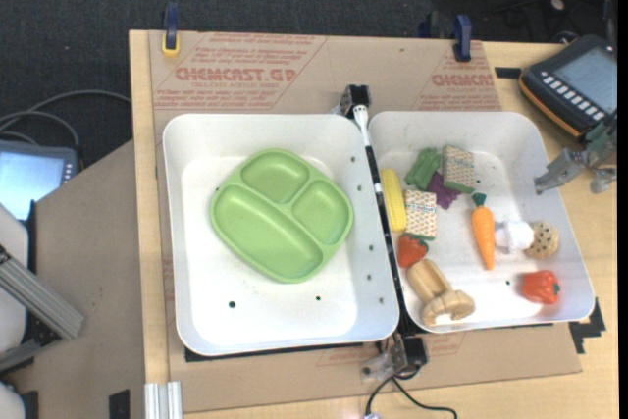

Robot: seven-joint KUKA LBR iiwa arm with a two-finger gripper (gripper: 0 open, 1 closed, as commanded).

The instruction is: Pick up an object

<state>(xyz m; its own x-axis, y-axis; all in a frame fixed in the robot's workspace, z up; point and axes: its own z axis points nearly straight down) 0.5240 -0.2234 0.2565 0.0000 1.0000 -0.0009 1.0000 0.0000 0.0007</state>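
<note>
The right bin [520,137] holds several toy foods: a yellow corn cob [392,199], a green vegetable [424,167], two checkered blocks [458,169] [420,211], an orange carrot [483,235], a white piece [512,234], a speckled cookie [542,238], a red pepper [540,287], a small red fruit [412,250] and a beige bread-like piece [437,291]. My gripper [556,180] hangs over the right rim of this bin, above and to the right of the carrot. It looks open, with nothing between its fingers.
The left bin [196,289] holds a green divided plate [282,214]. A black handheld pendant [579,88] lies on the bench at the right. Clamps [171,39] [461,39] sit on the board's far edge, and cables run at the front.
</note>
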